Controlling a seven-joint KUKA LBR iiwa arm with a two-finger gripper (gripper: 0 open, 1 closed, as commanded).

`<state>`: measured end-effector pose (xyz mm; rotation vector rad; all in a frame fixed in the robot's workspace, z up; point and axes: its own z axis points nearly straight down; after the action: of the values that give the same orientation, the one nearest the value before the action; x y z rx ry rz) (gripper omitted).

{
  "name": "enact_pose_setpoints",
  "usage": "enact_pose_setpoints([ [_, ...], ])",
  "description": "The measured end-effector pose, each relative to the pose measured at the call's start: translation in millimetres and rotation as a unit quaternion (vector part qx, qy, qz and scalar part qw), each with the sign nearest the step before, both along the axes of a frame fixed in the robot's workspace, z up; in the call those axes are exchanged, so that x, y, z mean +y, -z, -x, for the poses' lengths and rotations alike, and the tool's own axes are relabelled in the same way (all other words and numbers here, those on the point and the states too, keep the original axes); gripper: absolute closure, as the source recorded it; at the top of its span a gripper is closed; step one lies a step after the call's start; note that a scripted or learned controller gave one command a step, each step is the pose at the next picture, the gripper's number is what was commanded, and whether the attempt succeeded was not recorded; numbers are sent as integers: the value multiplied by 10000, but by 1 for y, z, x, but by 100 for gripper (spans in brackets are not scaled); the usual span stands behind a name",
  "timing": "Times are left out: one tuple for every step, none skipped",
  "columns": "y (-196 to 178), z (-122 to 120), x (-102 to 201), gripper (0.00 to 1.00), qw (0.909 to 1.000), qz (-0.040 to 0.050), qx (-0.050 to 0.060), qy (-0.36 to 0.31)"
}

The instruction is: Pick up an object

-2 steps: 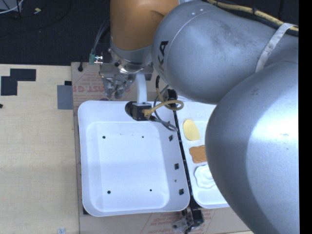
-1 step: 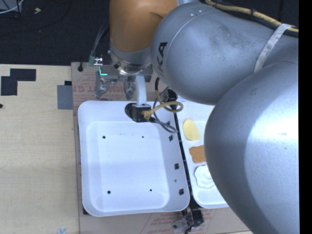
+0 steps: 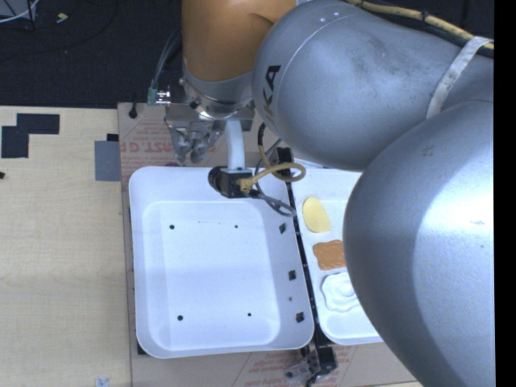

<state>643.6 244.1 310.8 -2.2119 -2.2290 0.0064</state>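
Yellow oval piece (image 3: 316, 214), brown piece (image 3: 329, 254), white piece (image 3: 341, 291) lie in right bin (image 3: 339, 185).

Smooth, semi-gloss white plastic left bin (image 3: 153, 297); matt pale wood-grain bench top (image 3: 56, 240); satin grey painted metal arm casing (image 3: 363, 95) with faint scuffs; glossy orange wrist band (image 3: 226, 31); bare metallic gripper (image 3: 193, 145).

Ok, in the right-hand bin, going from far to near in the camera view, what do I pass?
Yellow oval piece → brown flat piece → white lumpy piece, all in the right bin.
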Motion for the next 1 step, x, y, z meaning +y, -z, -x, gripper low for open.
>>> enact_pose_setpoints([
  [26,36,-2,100,10000,1,16,19],
])
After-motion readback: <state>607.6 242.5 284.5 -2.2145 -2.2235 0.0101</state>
